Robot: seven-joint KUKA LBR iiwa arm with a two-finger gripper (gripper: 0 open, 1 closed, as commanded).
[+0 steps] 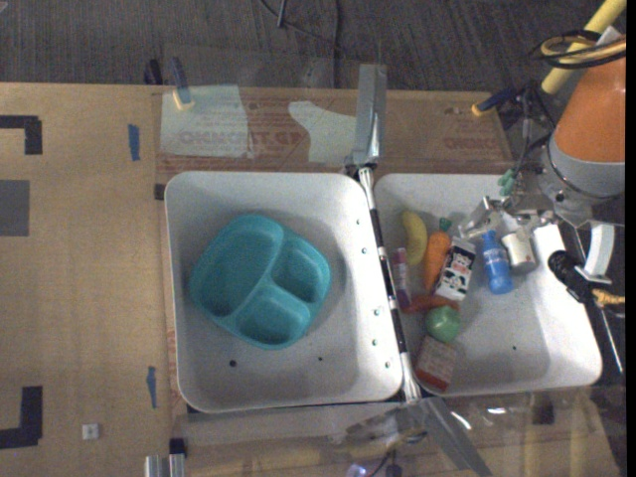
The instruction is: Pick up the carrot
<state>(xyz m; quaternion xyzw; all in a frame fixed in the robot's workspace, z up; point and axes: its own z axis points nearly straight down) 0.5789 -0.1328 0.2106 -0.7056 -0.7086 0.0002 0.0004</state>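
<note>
The orange carrot point(435, 257) lies in the right bin point(556, 356), near its left wall. It rests between a yellow banana point(414, 237) and a small milk carton point(455, 269). My gripper point(505, 219) hangs over the back of the right bin, to the right of the carrot and apart from it. It sits just above a blue bottle point(496, 264) and a silver can point(519, 250). The arm's orange band point(594, 107) fills the upper right.
A teal divided plate point(261, 278) lies in the left bin point(199, 366). The right bin also holds a green apple point(443, 323), a reddish bottle point(435, 362) and a purple marker point(401, 276) along the divider. Cables run at the right edge.
</note>
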